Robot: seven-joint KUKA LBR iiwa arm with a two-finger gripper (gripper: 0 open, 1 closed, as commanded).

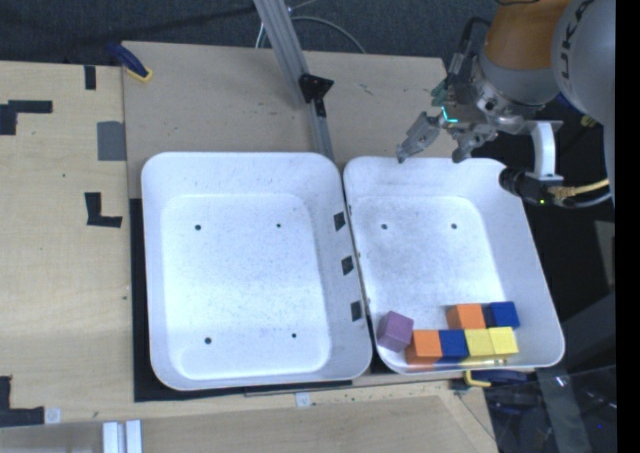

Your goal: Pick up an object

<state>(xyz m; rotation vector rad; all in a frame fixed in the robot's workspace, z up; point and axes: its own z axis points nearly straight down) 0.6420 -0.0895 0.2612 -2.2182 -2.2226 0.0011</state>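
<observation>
Above right bin (520,241) far rim – gripper (436,149) spread, nothing held – arm (590,31) lettering partly readable: "UK"

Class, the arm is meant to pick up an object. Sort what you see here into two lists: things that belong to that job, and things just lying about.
Belongs to the job:
- gripper, open, above the right bin's far rim
- purple block
- orange, blue and yellow blocks
- right bin holding them

Just lying about:
- left bin
- metal pole
- black tape marks

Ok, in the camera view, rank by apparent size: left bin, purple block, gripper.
1. left bin: by far the largest.
2. gripper: mid-sized, though it may sit nearer the camera.
3. purple block: smallest.
</observation>
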